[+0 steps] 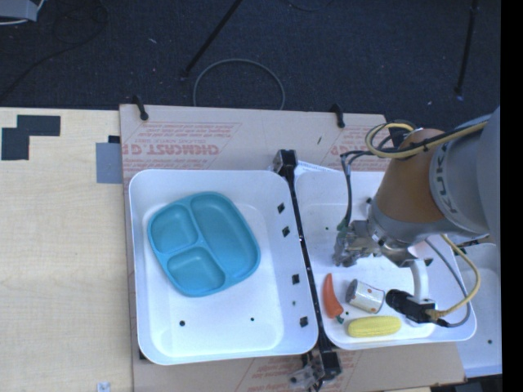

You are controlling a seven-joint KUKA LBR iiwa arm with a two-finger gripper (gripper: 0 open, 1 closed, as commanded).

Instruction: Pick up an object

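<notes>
The arm (433, 190) hangs over the right bin (320, 198); the gripper (353, 247) is above its middle, approach step. Grip state: cannot tell. Targets along the near edge: carrot (330, 296), corn (374, 327). Next: descend precisely onto one.

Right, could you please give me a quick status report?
Gripper low in right white bin. Orange carrot, yellow corn cob, small white block nearby, none gripped. Blue divided plate left.
</notes>
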